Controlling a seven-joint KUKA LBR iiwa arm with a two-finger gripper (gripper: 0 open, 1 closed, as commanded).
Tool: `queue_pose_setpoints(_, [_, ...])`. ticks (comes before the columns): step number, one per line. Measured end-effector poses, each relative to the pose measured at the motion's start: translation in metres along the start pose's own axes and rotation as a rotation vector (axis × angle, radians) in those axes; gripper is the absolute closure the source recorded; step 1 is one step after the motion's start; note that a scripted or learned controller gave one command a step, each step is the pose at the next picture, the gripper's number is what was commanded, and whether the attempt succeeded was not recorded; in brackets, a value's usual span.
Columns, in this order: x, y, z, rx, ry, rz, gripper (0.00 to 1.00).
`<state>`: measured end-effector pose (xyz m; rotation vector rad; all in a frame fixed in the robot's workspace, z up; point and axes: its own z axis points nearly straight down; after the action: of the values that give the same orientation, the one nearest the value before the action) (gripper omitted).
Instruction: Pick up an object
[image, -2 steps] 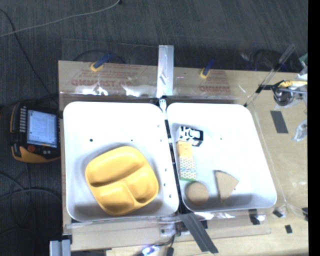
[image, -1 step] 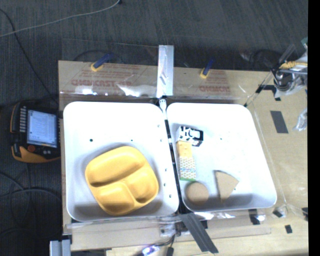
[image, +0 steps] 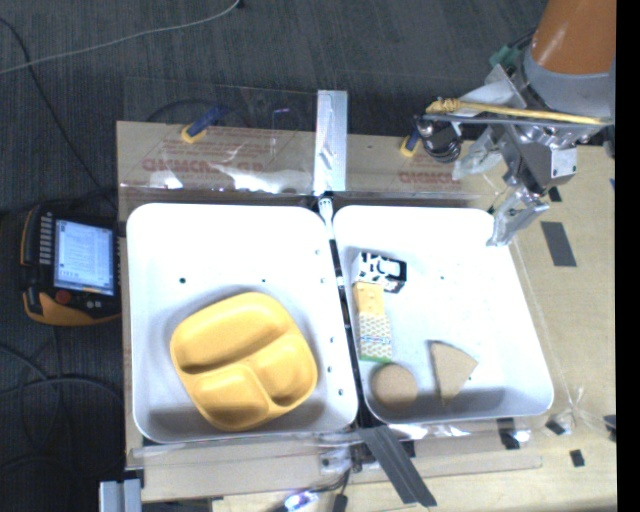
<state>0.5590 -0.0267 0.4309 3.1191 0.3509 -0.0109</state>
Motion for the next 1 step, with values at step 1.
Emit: queue_pose_setpoints(1, [0.0283,-0.1014,0.0068,-0.002,0.000,-0.054,0.00])
